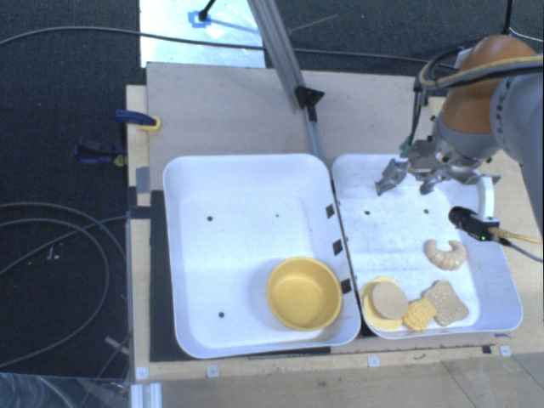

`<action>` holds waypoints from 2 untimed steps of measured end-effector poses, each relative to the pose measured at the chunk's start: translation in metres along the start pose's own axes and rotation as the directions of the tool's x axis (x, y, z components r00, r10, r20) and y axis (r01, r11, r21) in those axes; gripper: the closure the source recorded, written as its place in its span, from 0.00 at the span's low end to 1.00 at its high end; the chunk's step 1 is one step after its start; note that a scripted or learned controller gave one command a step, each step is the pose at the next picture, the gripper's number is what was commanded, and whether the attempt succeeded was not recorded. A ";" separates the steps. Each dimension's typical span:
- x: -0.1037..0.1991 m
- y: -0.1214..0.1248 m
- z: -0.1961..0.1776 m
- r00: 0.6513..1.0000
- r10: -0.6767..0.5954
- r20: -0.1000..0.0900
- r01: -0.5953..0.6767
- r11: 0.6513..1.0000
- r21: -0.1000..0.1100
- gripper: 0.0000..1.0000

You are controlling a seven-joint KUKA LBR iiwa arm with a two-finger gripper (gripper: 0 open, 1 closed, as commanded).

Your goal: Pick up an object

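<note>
Yellow bowl (304,292) at your left bin's (195,194) five o'clock, croissant (446,254) in right bin (361,181), hand (409,179) open, empty, at its twelve o'clock.

two shallow plastic bins (246,194) are plain white with small dark dots. the round bowl (304,292) is yellow. a curved pastry piece (446,254) is pale cream, the flat round disc (390,300) tan, the small waffle square (418,315) golden with a grid pattern, the bread-shaped slice (446,303) speckled beige. the desk (221,109) is light brown.
</note>
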State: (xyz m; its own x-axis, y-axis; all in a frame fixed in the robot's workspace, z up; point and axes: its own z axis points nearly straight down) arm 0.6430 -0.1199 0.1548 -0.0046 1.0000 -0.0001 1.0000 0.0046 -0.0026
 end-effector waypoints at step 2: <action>0.002 0.000 0.063 1.000 0.002 0.001 -0.002 1.000 -0.004 0.00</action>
State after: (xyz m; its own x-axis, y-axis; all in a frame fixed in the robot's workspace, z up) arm 0.6428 -0.1178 0.0916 -0.0028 1.0000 -0.0007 1.0000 0.0028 0.0018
